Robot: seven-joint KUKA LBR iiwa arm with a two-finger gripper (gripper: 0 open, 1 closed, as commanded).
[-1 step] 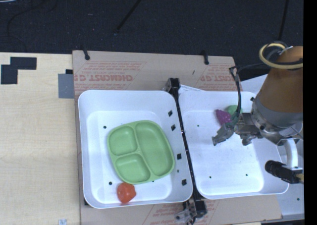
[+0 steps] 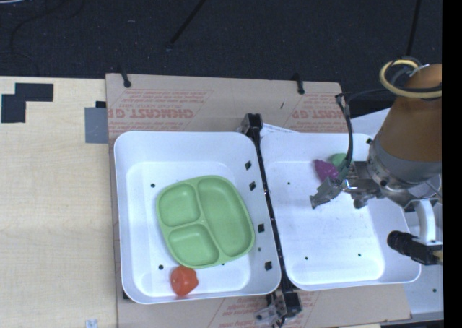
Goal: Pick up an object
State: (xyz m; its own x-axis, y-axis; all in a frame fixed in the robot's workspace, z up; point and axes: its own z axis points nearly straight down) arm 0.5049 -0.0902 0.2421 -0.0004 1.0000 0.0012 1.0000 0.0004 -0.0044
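Note:
My gripper [image 2: 339, 197] hangs over the right bin [image 2: 317, 265], in its upper right part, reaching in from the right. Its two fingers [image 2: 320, 198] stand apart, open, with only white bin floor between them. Just above the gripper lies a small purple object [image 2: 325, 169], and a small green object [image 2: 338, 159] touches it on the far side, partly hidden by the arm's cable. In the left bin [image 2: 133, 175] a green divided plate [image 2: 206, 220] lies flat, with a small red object [image 2: 184, 280] by its near edge.
A black divider [image 2: 263, 204] runs between the two bins. The arm's grey and orange body [image 2: 411, 131] covers the right bin's far right side. Light wooden bench [image 2: 50, 211] lies left of the bins.

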